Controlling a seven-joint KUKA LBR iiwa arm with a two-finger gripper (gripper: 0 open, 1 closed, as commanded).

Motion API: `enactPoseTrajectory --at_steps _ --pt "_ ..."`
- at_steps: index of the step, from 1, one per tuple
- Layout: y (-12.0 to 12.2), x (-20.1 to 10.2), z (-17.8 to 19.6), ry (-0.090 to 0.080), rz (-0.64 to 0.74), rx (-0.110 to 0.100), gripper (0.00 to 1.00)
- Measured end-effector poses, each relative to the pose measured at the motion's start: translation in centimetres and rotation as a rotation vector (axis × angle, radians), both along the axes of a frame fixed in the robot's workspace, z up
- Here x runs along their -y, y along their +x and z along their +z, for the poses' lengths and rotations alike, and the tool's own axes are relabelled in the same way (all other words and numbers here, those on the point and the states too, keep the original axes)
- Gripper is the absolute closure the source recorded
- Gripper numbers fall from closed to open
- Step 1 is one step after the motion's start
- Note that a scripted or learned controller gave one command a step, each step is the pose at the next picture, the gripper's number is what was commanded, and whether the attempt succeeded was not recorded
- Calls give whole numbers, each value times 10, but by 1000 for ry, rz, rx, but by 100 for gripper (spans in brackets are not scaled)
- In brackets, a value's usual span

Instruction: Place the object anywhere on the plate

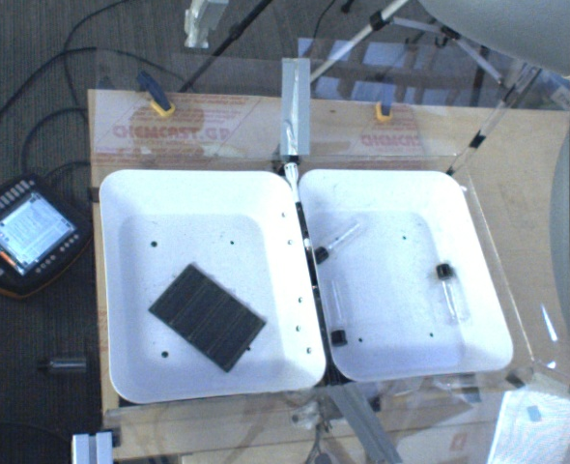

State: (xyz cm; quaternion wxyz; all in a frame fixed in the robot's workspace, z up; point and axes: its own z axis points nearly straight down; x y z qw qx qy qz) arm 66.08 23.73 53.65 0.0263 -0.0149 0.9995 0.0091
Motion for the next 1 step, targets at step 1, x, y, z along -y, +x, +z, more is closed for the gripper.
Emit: enactPoseTrajectory --at_steps 1 --pt "1 0 10 2 -1 6 100"
